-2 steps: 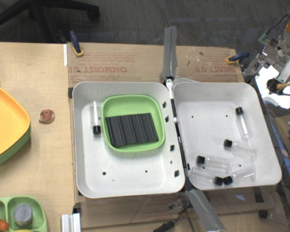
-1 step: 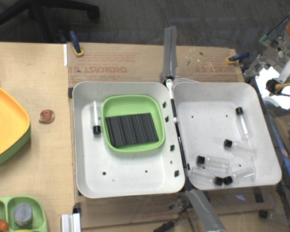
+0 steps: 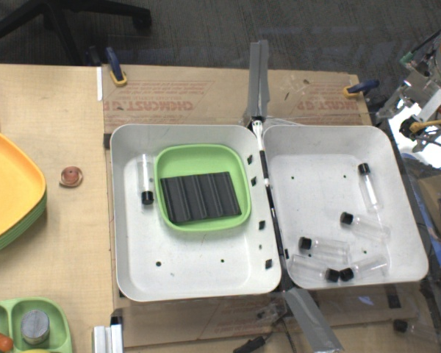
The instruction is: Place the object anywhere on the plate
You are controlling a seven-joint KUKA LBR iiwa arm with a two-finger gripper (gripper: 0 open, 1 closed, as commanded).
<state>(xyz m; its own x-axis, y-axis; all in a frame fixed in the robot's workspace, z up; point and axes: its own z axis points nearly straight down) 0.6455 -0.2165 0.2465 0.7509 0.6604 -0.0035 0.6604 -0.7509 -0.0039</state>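
on the wooden bench (image 3: 59, 109), two shallow white plastic bins lie side by side: the left bin (image 3: 198, 271) and the right bin (image 3: 316, 160). the square, light green plate (image 3: 202, 153) with rounded corners sits in the upper middle of the left bin. a dark grey, ribbed rectangular slab (image 3: 202, 197) lies flat on the plate and covers most of its floor. the task's thing is judged to be the clear plastic tube with a black cap (image 3: 145, 179). it lies lengthwise on the left bin's floor, just beside the plate's left rim and off the plate. several like tubes (image 3: 331, 250) lie scattered in the lower right bin, and one more (image 3: 367, 186) lies apart near its upper right. whether the claw is apart, together or clamped on anything cannot be told.

risks from here are judged as follows. the tube is round and smooth, so a slanted pinch may squirt it away. it lies close to the plate's rim, so a descending claw may strike or shift the plate. once released onto the ribbed slab, the tube may roll off over the rim.
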